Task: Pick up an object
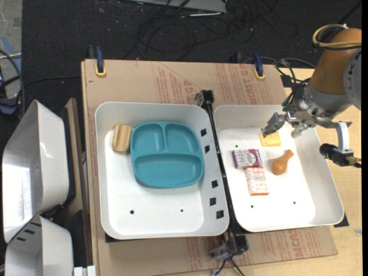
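- Where the gripper (283, 123) hangs over the far edge of the right bin (322, 211), a small yellow block (271, 138) directly beneath, at or just under the fingertips.
- Whether open, closed or gripping: impossible to tell from this slant; no object plainly seen between fingers.
- Yellow block: likely light and a little soft, like foam or sponge; best taken across its two flat sides, gently, to avoid squashing or flicking it away.
- Just toward the bin's middle, a purple packet (246, 157), a red-and-white packet (256, 181) and a tan wooden piece (281, 163), close together but apart from the block.
- Both packets probably light, flat and slippery, hard to pinch from above; tan piece rigid, rounded, prone to rolling.
- In the left bin (115, 211), a teal divided plate (167, 154) at the centre, a tan roll (121, 137) touching its left rim.
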`<state>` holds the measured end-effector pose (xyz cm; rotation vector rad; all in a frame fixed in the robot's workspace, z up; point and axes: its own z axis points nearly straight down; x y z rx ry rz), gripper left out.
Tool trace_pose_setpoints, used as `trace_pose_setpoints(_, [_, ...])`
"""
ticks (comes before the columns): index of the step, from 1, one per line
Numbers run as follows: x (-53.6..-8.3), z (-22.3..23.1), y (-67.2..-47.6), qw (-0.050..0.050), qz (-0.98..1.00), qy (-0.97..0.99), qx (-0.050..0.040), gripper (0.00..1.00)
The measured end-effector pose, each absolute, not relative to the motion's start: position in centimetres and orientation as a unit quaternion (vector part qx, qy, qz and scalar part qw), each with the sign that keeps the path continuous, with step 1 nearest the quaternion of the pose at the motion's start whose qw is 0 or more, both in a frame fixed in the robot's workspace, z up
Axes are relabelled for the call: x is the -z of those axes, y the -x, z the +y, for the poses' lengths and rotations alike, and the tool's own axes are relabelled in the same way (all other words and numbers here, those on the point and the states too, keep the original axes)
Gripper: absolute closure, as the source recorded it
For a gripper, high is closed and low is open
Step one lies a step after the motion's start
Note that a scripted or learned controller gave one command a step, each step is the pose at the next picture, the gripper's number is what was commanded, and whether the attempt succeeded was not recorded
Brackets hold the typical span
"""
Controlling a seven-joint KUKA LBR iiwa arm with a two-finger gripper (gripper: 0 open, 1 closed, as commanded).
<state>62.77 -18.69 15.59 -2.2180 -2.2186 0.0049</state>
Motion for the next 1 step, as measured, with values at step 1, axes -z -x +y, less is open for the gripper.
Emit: trace_pose_setpoints(1, [-9.18, -18.28, -62.79, 0.003, -0.708, 0.706, -0.0016, 0.0])
